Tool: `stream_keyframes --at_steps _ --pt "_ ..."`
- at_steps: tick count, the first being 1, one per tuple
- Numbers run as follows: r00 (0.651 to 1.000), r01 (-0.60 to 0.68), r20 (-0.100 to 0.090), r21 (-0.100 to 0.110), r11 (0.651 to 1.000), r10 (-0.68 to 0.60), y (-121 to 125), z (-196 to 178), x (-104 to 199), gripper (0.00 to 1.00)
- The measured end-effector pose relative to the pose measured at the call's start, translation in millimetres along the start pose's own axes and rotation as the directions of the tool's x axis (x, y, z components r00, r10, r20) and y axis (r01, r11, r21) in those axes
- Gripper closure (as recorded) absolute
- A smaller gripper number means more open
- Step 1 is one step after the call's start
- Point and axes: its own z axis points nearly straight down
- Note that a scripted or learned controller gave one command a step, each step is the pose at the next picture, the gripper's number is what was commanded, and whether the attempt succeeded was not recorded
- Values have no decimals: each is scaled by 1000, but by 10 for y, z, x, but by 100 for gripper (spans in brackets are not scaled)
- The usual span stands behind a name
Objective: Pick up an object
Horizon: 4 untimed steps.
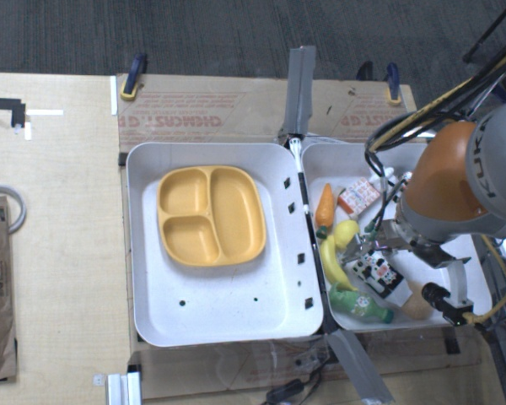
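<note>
Two white bins, left bin (143, 251) holds yellow divided plate (211, 215), right bin (320, 163) holds carrot (324, 206), banana (331, 256), green bottle (361, 305), snack pack (358, 197), tool (367, 256) low over the clutter, finger state unclear

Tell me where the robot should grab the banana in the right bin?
Probably around the middle of the banana, coming straight down from above, fingers closing across its narrow width. It lies flat along the right bin's left wall, so one finger has little room there. The carrot sits near its top end and a green bottle near its bottom, so the ends look crowded.
</note>
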Motion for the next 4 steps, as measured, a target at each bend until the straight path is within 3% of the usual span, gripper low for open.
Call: stream_keyframes --at_steps 1,2,3,4 --pt "998 -60 0 0 998 60 -409 0 -193 0" --pt "998 -62 0 -2 998 62 -398 -98 -198 100" --pt "994 -106 2 1 994 106 -343 -2405 300 100" --pt "968 -250 2 3 968 250 -110 -1749 755 100"
